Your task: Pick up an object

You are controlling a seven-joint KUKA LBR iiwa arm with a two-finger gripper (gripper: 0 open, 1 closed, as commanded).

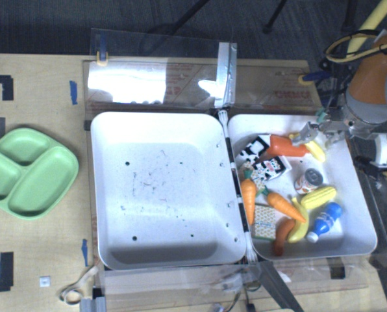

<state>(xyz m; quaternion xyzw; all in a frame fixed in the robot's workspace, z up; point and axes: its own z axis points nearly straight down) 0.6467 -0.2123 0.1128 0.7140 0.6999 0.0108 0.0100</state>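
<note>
Nothing was picked yet: your gripper (312, 134) hovered over the right bin (356, 203); I couldn't tell its fingers' state.

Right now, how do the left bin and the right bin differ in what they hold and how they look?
The left bin has a bare white floor marked by faint scuffs and a few dark dots, while the right bin holds a pile of items, including carrots, a corn cob and a blue bottle. The left bin looks wider than the right bin from this slanted view. Both are shallow, white and sit side by side.
</note>
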